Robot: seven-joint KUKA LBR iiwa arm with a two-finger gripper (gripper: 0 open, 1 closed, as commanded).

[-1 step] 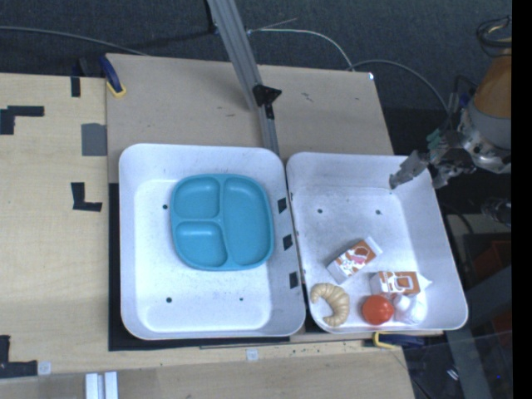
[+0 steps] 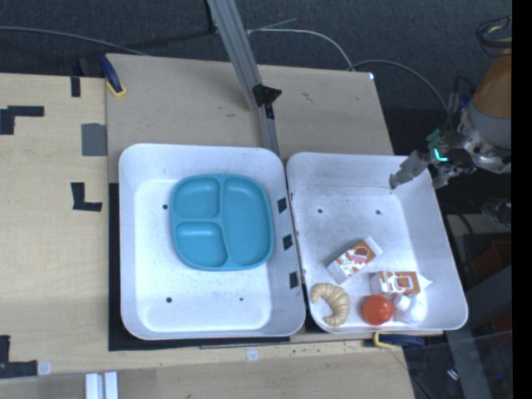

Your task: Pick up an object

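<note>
A croissant (image 2: pixel 332 302), red ball (image 2: pixel 377 310) and two small cartons (image 2: pixel 355 258) lie at the right bin's (image 2: pixel 332 181) lower edge. The gripper (image 2: pixel 409 171) hovers at that bin's upper right rim, holding nothing; its grip state cannot be told. A blue divided plate (image 2: pixel 222 222) sits in the left bin (image 2: pixel 141 306).

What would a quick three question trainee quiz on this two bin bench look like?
1. True or false: the blue plate lies in the left bin.
2. Which sits nearest the right bin's front edge: A the croissant, B the end effector, C the blue plate?
3. Fill in: the red ball lies just to the ___ of the croissant in the picture.

Key: 1 true; 2 A; 3 right.
</note>
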